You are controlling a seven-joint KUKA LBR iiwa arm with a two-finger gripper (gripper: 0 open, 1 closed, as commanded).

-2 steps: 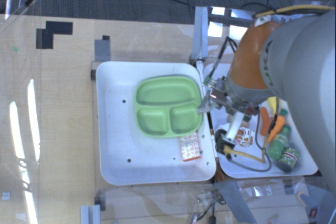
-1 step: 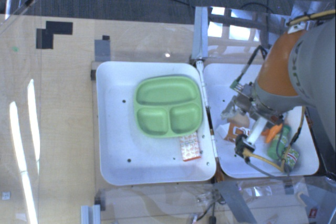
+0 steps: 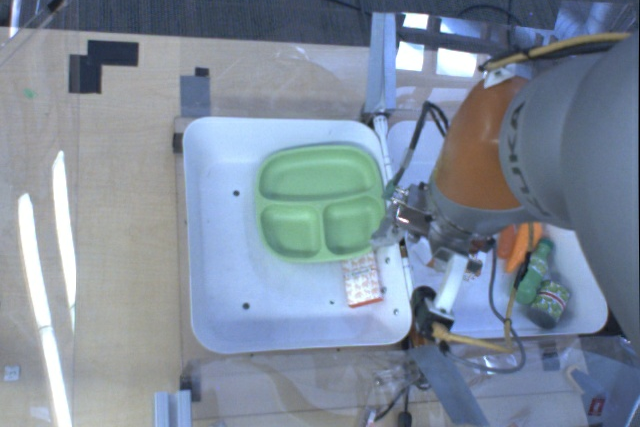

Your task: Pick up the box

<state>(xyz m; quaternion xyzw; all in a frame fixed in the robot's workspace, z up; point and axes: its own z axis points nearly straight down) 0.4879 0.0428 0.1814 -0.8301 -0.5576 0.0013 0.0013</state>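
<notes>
The left bin (image 3: 215, 245) takes up the middle of the frame, and in its upper half lies a green divided plate (image 3: 320, 200), flat and lying open side up. Just below the plate's lower right corner, touching or nearly so, lies the box (image 3: 362, 281) — a small, flat carton in white and red, lying on its broad face close to the bin's right wall. It looks light and fairly stiff, thin card that would dent under a hard squeeze, and its printed face may be a little slick. The best hold, I judge, is across its two short sides, with care for the plate and the wall, which crowd it. To the right the arm (image 3: 560, 135) reaches in over the right bin (image 3: 590, 310); the gripper (image 3: 400, 220) hangs near the plate's right edge, above the box, but whether it is open or closed I cannot tell. At lower right lie an orange thing (image 3: 515, 245) and a green bottle (image 3: 540, 290).
</notes>
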